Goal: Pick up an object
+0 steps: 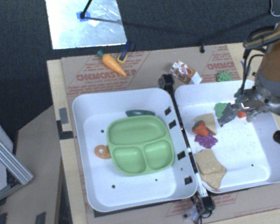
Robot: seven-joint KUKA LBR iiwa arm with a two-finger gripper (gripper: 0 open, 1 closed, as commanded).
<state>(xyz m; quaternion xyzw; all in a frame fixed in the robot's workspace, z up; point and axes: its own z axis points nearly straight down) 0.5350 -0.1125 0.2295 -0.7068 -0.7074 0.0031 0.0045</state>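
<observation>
Green toy [221, 108] beside jaws [231, 114]

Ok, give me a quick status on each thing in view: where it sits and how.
gripper: over right bin, nothing seen held
green plate: flat in left bin
pretzel: beside plate's left edge
purple grapes: lying in right bin
bread slices: right bin, front left corner
carrot: on the cardboard behind the bins
</observation>
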